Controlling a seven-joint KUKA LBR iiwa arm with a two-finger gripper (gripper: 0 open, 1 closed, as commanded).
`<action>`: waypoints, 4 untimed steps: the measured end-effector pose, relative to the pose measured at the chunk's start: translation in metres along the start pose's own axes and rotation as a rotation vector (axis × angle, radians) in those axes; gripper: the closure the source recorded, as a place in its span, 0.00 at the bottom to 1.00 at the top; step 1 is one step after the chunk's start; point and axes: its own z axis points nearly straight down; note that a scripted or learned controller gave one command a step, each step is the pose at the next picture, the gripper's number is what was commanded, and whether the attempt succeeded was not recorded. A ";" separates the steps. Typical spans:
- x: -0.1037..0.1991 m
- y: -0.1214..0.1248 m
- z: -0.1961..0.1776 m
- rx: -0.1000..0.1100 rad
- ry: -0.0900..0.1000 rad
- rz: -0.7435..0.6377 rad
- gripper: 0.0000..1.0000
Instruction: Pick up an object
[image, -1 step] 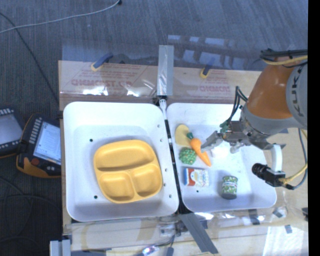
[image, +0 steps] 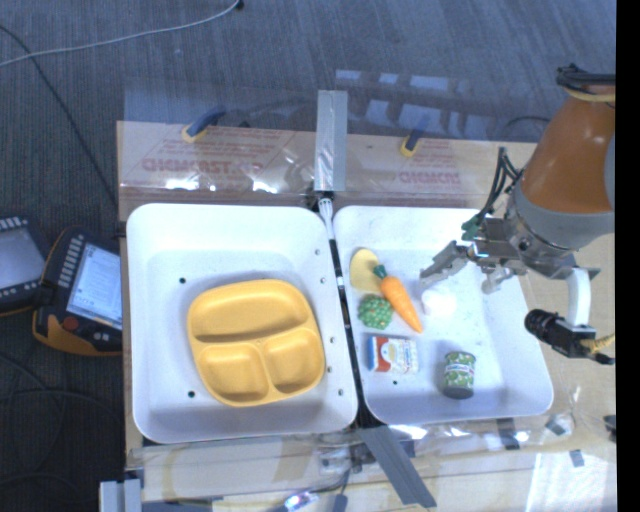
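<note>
Hovering with jaws spread and holding nothing, your gripper (image: 468, 268) hangs over the right bin (image: 520, 385) above a small white object (image: 438, 299) just beside the toy carrot (image: 398, 300); closing off-centre could nudge either away.

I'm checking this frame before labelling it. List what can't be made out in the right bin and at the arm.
- Gripper: fingers blurred; what lies under them can't be told.
- White object: washed out against the right bin; shape unclear.
- Small carton and can: labels too small to read.
- Yellow item: partly covered by the carrot.
- Arm: cut off by the right edge.
</note>
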 end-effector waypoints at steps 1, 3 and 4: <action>-0.031 0.045 0.170 -0.005 -0.002 -0.003 0.00; 0.003 0.136 0.173 0.027 0.000 0.020 0.00; -0.053 0.142 0.110 0.000 -0.003 0.134 0.00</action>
